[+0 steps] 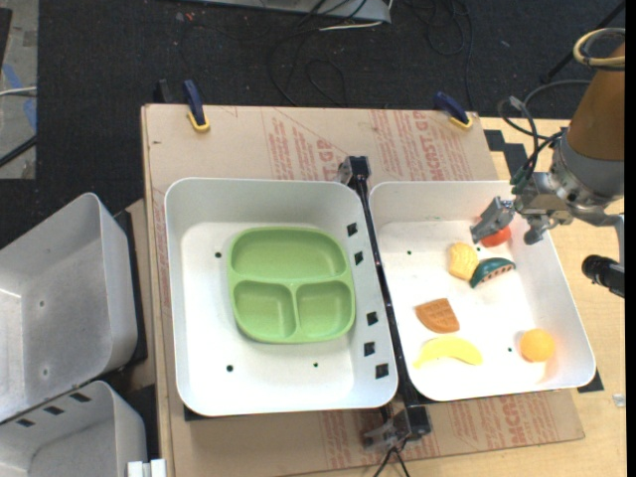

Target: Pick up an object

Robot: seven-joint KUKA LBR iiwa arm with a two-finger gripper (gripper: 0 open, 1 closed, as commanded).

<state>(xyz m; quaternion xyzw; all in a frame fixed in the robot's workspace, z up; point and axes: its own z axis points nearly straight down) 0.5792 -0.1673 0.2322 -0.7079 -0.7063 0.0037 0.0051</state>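
The right bin (566, 296) holds several toy foods: a yellow ridged piece (462, 260), a watermelon slice (493, 271), a brown flat piece (437, 315), a banana (449, 352) and an orange ball (537, 345). My gripper (514, 225) hangs over the bin's far right part, open, its two fingers (488, 222) spread apart. A small red item (501, 235) peeks out just below the left finger, partly hidden by it. I see nothing held between the fingers.
A green divided plate (293, 283) lies in the left bin (189, 296). A black divider (373, 276) runs between the bins. Grey tubs (55, 296) stand off the bench at the left, and cables trail by the arm at right.
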